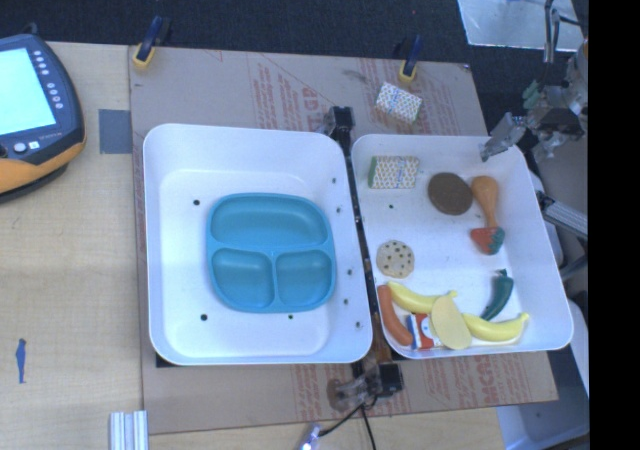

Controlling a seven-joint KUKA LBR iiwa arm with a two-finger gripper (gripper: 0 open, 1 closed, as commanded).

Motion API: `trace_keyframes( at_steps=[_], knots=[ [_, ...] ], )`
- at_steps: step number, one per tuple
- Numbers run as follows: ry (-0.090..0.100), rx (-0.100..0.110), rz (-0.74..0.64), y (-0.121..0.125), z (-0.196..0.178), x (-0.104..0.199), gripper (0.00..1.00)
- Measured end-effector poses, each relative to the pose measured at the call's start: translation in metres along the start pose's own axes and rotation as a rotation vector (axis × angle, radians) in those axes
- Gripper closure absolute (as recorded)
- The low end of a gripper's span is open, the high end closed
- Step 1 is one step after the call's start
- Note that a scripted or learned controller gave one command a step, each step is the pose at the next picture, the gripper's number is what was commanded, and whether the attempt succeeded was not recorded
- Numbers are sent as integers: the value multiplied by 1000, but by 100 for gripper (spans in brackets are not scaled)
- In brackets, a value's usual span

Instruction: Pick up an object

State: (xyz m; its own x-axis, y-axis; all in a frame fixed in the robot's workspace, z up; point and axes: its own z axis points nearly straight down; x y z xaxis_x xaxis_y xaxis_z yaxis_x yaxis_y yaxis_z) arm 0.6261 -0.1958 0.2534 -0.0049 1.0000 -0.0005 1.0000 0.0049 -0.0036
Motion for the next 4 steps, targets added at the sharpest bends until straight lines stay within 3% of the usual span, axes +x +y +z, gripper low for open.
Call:
trace_keyframes(
  at_steps=[1,2,3,4],
  knots=[
    [0,2,-1,-36,97,-16,0],
    [-3,-5,0,-43,159,-4,0],
    [0,3,-2,-52,162,16,0],
    [0,2,-3,-67,162,67,0]
  ],
)
